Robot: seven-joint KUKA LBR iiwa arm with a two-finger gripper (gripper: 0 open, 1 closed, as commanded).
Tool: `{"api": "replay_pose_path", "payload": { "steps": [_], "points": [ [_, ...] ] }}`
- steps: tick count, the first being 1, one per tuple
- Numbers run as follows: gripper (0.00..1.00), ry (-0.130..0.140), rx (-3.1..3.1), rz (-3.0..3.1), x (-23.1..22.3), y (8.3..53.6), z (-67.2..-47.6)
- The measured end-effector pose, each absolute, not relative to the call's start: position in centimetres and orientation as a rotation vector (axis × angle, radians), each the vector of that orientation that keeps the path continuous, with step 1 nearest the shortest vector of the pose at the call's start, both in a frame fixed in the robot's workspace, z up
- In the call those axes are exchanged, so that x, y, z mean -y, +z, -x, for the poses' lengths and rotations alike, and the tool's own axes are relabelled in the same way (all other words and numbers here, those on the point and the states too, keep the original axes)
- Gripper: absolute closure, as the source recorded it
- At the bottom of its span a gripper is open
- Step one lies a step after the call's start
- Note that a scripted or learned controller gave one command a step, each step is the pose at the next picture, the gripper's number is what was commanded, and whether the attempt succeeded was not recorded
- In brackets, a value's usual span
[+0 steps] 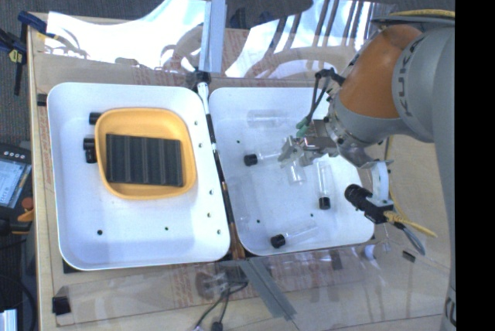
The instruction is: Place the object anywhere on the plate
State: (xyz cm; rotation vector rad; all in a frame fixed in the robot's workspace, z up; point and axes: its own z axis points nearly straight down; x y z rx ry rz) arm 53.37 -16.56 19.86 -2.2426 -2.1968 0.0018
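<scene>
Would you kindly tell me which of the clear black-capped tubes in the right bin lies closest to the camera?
The clear black-capped tube at the right bin's front edge; the others lie farther back.

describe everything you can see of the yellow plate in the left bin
The yellow plate is a rounded rectangle with a raised, glossy rim, plastic by its look. Its sunken centre holds a dark ribbed panel. It lies flat in the left bin, toward the back, with two small black things at its left edge.

Two white bins [69,244], one yellow plate [143,121], three black-capped clear tubes [288,234].
</scene>
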Motion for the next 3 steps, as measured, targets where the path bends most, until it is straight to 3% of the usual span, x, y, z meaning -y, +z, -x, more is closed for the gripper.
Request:
{"api": "replay_pose_path", "payload": {
  "steps": [1, 2, 3],
  "points": [
    [1.00, 0.002, 2.395, 2.030, 13.6, 24.9, -58.0],
    [0.00, 0.002, 2.395, 2.029, 13.6, 24.9, -58.0],
    [0.00, 0.002, 2.707, 1.588, 8.7, 22.9, -58.4]
  ]
}}
